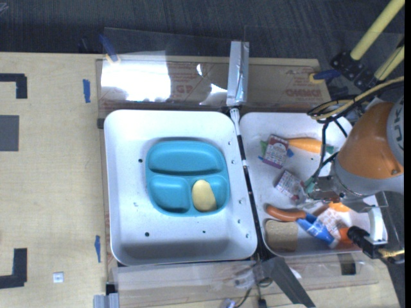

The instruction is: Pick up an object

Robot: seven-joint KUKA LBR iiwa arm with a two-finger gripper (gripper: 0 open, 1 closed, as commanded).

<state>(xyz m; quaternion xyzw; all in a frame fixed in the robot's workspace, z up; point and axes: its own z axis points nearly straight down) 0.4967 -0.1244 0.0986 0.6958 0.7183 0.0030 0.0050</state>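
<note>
The right bin point(257, 128) holds several small objects: an orange carrot-like piece point(304, 145) at the back, a purple and white packet point(275, 151), a crinkled silver packet point(286, 183), a red-orange sausage point(286, 212), a brown bread slice point(282, 234) and a blue tube point(319, 230). My gripper point(317, 191) hangs low over the middle of this bin, between the silver packet and the sausage. The orange-banded wrist point(369, 151) covers the bin's right part. Nothing shows as lifted.
The left bin point(122, 172) carries a blue divided plate point(186, 158) with a yellow egg-shaped object point(203, 196) in its front right compartment. A white and orange packet point(336, 220) lies near the right bin's front right corner. Black cables point(334, 111) loop behind the arm.
</note>
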